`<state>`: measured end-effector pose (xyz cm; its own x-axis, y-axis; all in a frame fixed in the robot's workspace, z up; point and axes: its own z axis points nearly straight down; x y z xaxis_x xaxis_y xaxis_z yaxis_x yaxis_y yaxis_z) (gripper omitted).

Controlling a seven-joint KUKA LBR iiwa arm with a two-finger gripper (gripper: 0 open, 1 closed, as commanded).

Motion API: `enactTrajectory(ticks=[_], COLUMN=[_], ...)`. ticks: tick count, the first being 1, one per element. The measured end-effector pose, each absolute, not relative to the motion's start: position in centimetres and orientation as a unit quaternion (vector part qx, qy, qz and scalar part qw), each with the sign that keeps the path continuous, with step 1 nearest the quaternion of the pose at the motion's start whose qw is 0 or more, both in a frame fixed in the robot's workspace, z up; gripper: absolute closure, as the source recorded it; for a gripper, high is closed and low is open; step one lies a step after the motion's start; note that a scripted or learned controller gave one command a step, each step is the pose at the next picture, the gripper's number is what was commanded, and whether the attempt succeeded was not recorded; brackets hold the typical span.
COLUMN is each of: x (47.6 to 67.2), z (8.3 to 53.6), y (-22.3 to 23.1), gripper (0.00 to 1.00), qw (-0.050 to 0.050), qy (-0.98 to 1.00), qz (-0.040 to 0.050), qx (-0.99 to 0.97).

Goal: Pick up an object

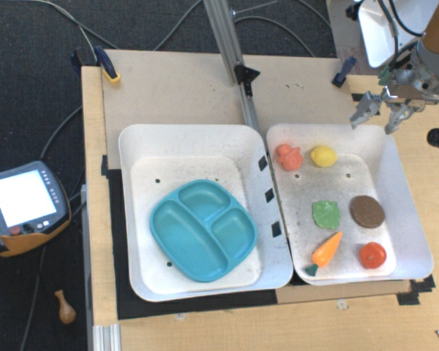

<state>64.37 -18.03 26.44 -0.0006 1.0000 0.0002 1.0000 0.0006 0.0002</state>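
Currently the gripper point(377, 117) is held open and empty above the right bin's point(408, 218) far edge; the yellow lemon point(323, 156) lies nearest, down-left.

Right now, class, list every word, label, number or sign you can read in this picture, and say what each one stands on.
No text can be read anywhere.
The handheld pendant left of the bench has a lit screen, but it is washed out white; any writing is unreadable.
The blue tray, the two white bins and the toy foods carry no visible print.
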Motion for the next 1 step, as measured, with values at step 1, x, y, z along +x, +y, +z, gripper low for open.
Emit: enactTrajectory(ticks=[1], x=[64.62], z=[20.23], y=[-18.35], gripper=[0.0], qw=[-0.003], qy=[0.707], qz=[-0.0016], qx=[0.707])
